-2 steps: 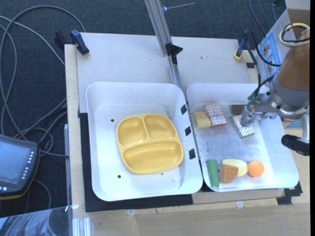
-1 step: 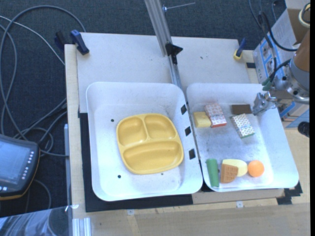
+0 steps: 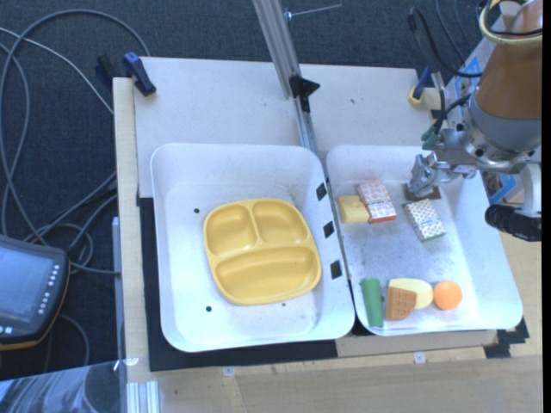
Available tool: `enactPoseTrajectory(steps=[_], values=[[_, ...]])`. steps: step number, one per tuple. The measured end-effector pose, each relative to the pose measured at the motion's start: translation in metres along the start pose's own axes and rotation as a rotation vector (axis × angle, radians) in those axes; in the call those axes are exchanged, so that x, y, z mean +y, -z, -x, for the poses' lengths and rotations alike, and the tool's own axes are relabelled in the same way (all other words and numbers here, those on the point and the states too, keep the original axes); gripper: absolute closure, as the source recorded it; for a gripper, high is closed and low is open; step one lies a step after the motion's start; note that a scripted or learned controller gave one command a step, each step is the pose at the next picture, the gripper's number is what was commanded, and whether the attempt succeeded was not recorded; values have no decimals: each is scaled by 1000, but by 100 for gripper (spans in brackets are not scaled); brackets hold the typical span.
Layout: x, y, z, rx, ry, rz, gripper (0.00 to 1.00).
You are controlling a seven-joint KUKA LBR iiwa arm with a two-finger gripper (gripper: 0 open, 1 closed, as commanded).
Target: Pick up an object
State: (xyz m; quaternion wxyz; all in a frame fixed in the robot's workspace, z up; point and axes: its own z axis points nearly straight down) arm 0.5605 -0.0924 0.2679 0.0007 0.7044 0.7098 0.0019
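Green-patterned, the small box (image 3: 425,221) lies in the right bin (image 3: 482,317) at centre right of the frame, just below the hand (image 3: 421,179); I cannot tell the hand's state. Left of it lie a red-patterned box (image 3: 377,201) and a yellow block (image 3: 351,209). A yellow divided plate (image 3: 261,250) fills the left bin (image 3: 172,231).

Small flat green-and-white patterned box (image 3: 425,221), lying tilted on right white bin's floor, just beneath gripper tips
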Motion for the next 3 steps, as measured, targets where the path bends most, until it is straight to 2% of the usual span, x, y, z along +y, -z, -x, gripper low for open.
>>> enactPoseTrajectory(steps=[2, 3], values=[[42, -11, -121, 1, 0, -2, 100], [61, -23, -168, 0, -2, -3, 100]])
